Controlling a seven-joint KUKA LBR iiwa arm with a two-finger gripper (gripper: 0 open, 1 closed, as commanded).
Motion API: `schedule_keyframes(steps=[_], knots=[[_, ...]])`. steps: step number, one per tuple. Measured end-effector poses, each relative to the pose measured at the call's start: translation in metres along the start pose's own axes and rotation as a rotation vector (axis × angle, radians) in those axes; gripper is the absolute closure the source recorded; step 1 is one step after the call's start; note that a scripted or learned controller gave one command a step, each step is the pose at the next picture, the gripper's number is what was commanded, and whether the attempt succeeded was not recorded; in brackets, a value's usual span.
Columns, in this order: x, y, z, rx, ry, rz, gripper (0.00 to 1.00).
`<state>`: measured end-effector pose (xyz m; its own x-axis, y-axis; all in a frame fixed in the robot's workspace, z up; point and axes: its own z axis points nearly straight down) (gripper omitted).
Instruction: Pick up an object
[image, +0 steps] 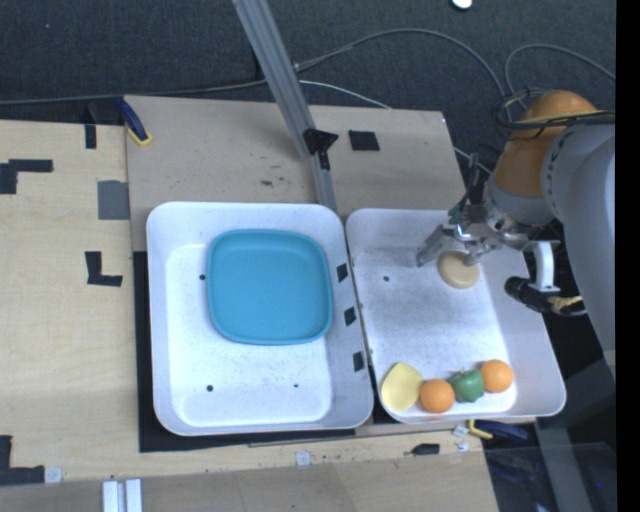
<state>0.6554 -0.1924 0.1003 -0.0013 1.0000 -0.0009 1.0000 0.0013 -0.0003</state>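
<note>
Hovering over the right bin (520, 330), the gripper (455, 250) sits right above a tan round thing (460, 271) near the far end. Its fingers look spread wide around it. I think it should go straight down, then squeeze slowly.

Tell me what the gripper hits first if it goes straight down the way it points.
Most likely the round beige object, right under the gripper in the right white bin. Depth is unclear from this slanted view, so contact cannot be confirmed.
</note>
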Motion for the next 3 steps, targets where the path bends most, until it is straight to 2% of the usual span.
schedule_keyframes(steps=[1, 2, 3], knots=[[-0.001, 0.002, 0.007, -0.008, -0.003, 0.001, 0.00], [0.000, 0.003, -0.004, -0.009, -0.002, 0.000, 1.00], [0.002, 0.002, -0.046, -0.004, 0.000, 0.001, 1.00]])
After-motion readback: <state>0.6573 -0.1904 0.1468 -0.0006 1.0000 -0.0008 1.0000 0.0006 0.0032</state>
